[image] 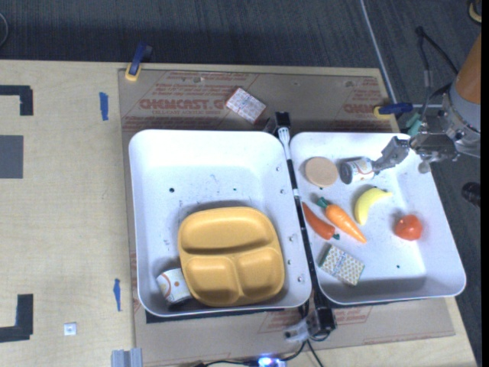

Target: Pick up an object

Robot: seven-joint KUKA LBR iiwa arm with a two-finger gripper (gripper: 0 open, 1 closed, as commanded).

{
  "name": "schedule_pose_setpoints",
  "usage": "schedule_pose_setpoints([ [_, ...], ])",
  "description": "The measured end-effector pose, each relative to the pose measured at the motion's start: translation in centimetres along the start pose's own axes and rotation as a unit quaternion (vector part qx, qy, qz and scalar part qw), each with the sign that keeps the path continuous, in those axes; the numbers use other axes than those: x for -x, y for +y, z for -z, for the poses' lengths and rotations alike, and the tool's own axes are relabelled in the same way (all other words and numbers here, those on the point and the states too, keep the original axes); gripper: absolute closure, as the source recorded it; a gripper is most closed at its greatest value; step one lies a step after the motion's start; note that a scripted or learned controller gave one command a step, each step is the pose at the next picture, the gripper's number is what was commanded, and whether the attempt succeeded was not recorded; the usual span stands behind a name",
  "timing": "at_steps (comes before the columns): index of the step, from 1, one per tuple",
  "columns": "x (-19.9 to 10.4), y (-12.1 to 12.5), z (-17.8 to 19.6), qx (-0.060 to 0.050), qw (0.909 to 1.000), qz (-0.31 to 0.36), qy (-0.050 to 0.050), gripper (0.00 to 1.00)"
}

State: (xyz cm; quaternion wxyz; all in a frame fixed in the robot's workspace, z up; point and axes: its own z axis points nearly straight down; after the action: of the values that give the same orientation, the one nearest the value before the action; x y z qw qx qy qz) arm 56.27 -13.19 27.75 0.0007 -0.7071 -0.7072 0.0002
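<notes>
Gripper [403, 150] sits over the far right corner of the right bin [443, 277], reaching in from the right edge. One grey finger [393, 153] slants down-left toward the small can; a second finger [422, 161] shows behind it. They look spread apart with nothing between them, though the view here is small and blurred, so the gap is hard to judge.

Small can [355, 170]: lying on its side near the bin's far edge, just beside the tip of the near finger, possibly touching it. Not between the fingers.

Other contents of the right bin:
- tan round disc [321, 172], just left of the can
- banana [368, 203], near the middle, nearer than the can
- carrot [340, 217], slanted, left of the banana
- red chili [317, 222], along the bin's left edge
- tomato [409, 226], toward the right edge
- patterned sponge [341, 265], near the front left corner

Left bin [153, 159]: yellow divided tray [230, 254] at the front; a small cup [174, 284] on its side in the front left corner, touching the tray.
</notes>
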Motion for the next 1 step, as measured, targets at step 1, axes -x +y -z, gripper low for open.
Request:
schedule_pose_setpoints([
  [1,0.77,-3.20,-14.64,0.000,1.0000,-0.001,0.000,0.00],
])
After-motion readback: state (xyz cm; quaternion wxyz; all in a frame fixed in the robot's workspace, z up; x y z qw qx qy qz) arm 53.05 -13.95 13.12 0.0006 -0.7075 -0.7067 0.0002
